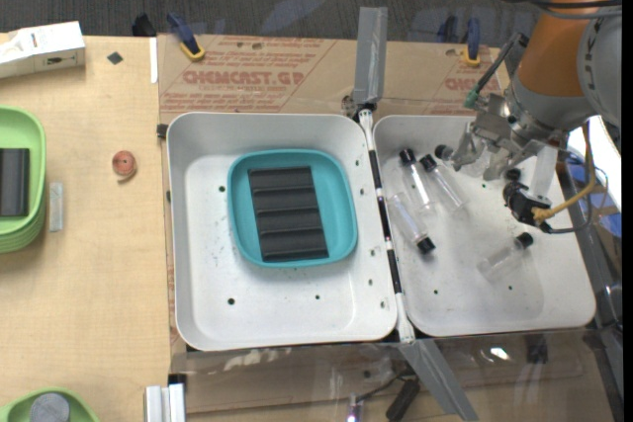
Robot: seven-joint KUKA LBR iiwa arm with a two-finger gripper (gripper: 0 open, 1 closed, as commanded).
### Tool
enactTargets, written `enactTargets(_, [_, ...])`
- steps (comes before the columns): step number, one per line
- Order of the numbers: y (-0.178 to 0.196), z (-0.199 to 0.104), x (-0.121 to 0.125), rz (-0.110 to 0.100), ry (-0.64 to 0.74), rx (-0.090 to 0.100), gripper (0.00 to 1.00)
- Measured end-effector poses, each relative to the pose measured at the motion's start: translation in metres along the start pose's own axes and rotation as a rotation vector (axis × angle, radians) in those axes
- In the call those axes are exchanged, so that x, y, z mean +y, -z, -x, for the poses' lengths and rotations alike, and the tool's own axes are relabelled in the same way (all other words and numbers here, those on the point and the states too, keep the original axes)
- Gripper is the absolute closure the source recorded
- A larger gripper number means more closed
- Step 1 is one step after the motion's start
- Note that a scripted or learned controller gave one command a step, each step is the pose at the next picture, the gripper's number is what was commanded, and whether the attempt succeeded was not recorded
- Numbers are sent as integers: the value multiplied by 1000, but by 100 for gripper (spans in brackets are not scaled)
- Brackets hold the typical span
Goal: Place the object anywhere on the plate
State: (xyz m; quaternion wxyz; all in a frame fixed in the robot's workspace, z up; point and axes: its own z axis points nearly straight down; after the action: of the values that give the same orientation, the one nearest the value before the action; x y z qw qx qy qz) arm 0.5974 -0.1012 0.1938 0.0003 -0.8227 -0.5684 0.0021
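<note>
Two white bins sit side by side on the bench [89, 311] below me. The left bin [198, 301] carries a teal plate [242, 175] with rounded corners, and a dark ribbed insert [287, 212] lies across the plate's middle. The right bin [564, 306] holds the objects I work with: several clear plastic tubes with black caps. One tube [416, 183] lies near the bin's upper left, its black cap toward the back wall; a second tube [443, 181] lies just beside it to the right, slanted. A third tube [410, 224] lies closer to the divider between the bins, with its black cap at the near end. A fourth clear tube [506, 257] lies apart toward the bin's right side, faint against the white floor.

My arm comes in from the right, its orange band [559, 54] above the wrist, and my end effector [492, 151] hangs over the back right part of the right bin, near the second tube. Whether its fingers are spread or pressed together I cannot tell; cables and the wrist housing clutter that spot. None of the tubes lies on the plate.

Beyond the bins, a stack of green trays [22, 128] sits at the bench's left edge.
</note>
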Motion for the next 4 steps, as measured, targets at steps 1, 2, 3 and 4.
enactTargets(1, [0, 0, 0, 0, 0, 0, 0])
enactTargets(2, [30, 21, 5, 1, -37, 1, 0])
enactTargets(3, [24, 76, 48, 1, 120, 0, 0])
enactTargets(4, [54, 84, 39, 3, 78, 1, 0])
